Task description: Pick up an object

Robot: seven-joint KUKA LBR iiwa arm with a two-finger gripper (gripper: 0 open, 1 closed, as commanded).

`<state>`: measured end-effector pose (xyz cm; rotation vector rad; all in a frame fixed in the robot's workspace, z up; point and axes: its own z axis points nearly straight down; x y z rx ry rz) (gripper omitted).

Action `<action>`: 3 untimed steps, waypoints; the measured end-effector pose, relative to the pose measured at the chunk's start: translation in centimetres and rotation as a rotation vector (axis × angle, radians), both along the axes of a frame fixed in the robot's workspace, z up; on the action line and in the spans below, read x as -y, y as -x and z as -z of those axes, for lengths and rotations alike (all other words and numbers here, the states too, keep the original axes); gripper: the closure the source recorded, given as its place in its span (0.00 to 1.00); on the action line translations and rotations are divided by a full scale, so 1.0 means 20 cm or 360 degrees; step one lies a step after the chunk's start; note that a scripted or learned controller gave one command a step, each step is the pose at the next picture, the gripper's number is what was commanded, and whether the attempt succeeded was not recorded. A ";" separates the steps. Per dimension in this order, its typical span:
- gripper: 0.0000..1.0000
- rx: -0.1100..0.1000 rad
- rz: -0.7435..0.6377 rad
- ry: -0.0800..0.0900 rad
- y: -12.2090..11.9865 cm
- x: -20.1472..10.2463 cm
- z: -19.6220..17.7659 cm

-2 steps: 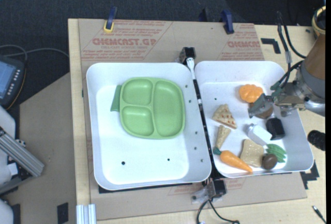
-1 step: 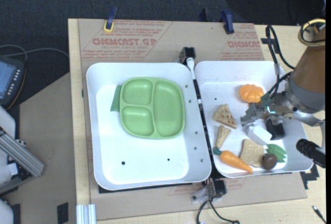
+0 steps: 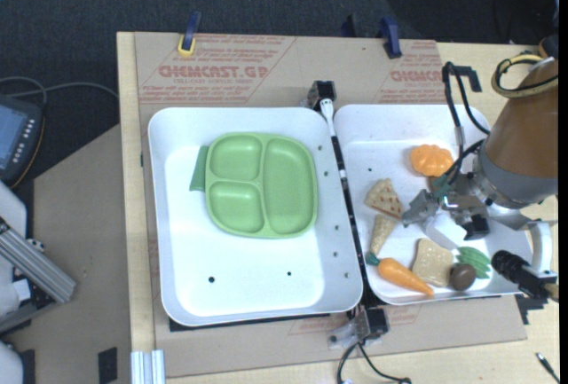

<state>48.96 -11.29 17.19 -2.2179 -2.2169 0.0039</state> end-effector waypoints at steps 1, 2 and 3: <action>0.00 -0.0004 0.0000 -0.0001 0.05 0.00 0.24; 0.00 0.0010 0.0000 0.0004 0.05 -0.01 0.44; 1.00 0.0024 0.0005 0.0014 0.04 0.01 0.37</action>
